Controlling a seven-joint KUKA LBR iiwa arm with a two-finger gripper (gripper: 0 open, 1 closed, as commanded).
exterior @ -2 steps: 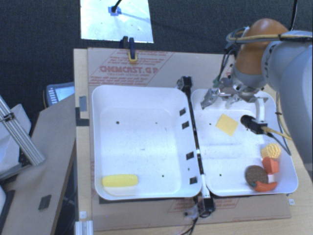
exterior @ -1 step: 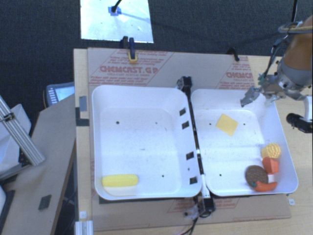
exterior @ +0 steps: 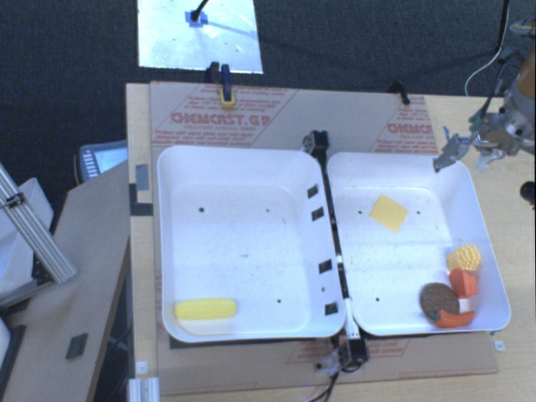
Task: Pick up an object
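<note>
My gripper [exterior: 462,159] hangs over the far right corner of the right bin [exterior: 419,170], open, with nothing between its fingers. A flat yellow square [exterior: 389,213] lies in that bin, to the left of and nearer than the gripper. In the bin's near right corner sit a bumpy yellow piece [exterior: 465,258], an orange-red block [exterior: 464,282], a brown round disc [exterior: 435,299] and an orange stick [exterior: 456,318], packed close together. A yellow oblong piece [exterior: 205,309] lies in the near left corner of the left bin [exterior: 243,162].
Black clips [exterior: 325,266] run along the seam between the two bins. A yellow and black clamp [exterior: 226,86] holds the board at the far edge. A metal plate [exterior: 201,23] lies beyond the bench, and a cable [exterior: 494,57] hangs by the arm.
</note>
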